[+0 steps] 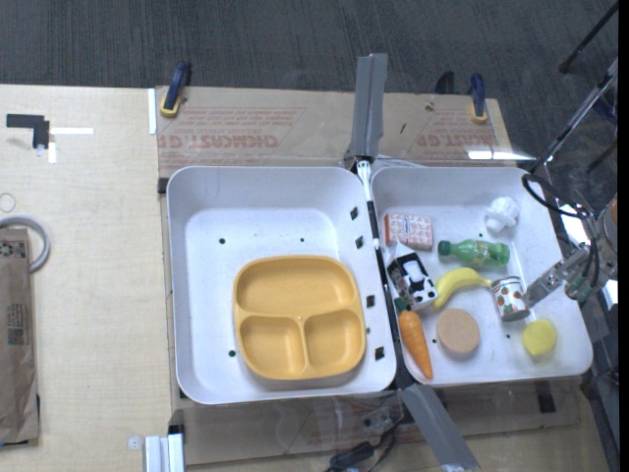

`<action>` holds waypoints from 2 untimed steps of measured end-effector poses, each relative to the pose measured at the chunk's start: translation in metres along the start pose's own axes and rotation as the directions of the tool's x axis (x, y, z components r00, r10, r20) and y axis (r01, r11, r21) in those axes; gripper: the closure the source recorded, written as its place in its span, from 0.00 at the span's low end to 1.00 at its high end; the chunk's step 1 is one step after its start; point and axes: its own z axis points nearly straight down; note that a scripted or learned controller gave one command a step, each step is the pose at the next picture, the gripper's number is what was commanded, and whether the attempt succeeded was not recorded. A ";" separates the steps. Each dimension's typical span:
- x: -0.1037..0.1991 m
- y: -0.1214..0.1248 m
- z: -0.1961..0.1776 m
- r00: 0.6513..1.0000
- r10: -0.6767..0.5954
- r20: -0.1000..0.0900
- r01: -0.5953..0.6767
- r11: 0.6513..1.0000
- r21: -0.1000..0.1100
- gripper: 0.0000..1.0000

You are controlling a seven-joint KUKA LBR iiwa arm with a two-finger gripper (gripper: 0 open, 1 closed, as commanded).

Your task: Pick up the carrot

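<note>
The orange carrot lies lengthwise at the front left of the right bin, close to the divider, with its green stub pointing to the back. My gripper hangs over the right bin's right side, above a small printed can. It is well to the right of the carrot and apart from it. Nothing is seen held in the gripper.
Around the carrot lie a black-and-white toy, a banana and a tan disc. A green bottle, pink packet, white wad and yellow lemon share that bin. The left bin holds a yellow divided plate.
</note>
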 end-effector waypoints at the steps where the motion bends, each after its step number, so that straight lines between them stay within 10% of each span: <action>1: -0.019 -0.009 0.029 0.931 -0.366 -0.002 0.366 0.931 -0.001 1.00; 2: -0.025 0.000 -0.010 0.531 -0.847 0.003 0.847 0.531 -0.001 1.00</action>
